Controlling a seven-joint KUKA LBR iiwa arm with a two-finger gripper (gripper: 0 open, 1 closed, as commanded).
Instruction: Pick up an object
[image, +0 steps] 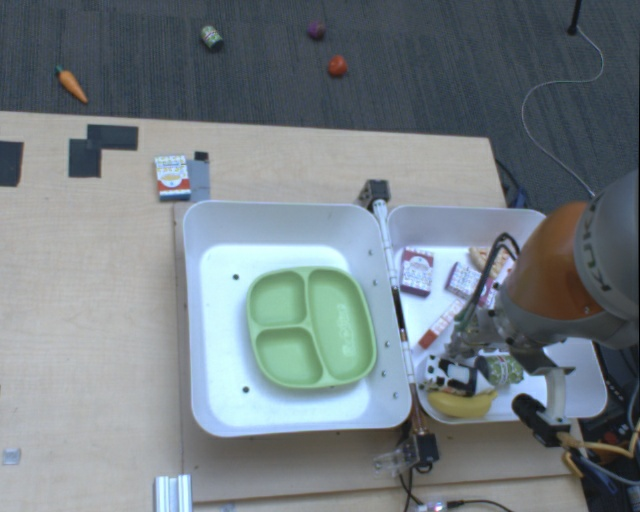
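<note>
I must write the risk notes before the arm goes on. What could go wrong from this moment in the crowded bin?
1. The gripper is low over a tight cluster: the yellow banana lies against the near wall of the right white bin, with other small items touching it. The fingers may catch two things or slip off.
2. The small dark-red carton and the slim red and white stick lie close by; the arm might nudge them.
</note>
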